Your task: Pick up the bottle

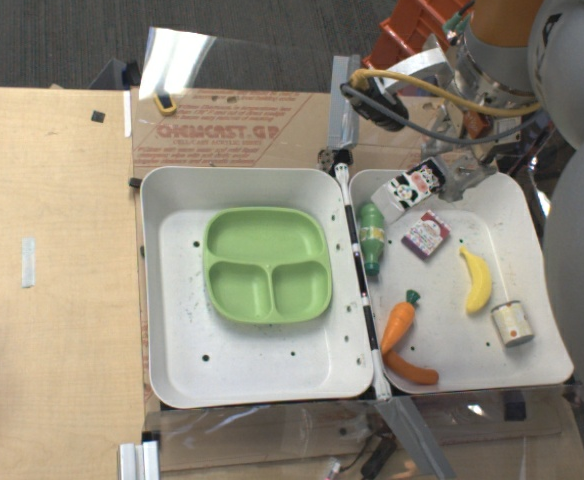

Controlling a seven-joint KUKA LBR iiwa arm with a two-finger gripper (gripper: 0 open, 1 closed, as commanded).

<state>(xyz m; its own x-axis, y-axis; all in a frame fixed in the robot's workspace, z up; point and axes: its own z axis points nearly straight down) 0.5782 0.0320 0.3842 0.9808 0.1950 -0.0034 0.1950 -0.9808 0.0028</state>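
green bottle [371, 236] lies well left of tool [459, 183].

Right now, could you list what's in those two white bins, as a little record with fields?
left bin: light green three-compartment plastic plate
right bin: green plastic bottle along the left wall; orange toy carrot; yellow toy banana; purple packet; cow-print carton; small tin can
claw: above the right bin's far edge, near the carton
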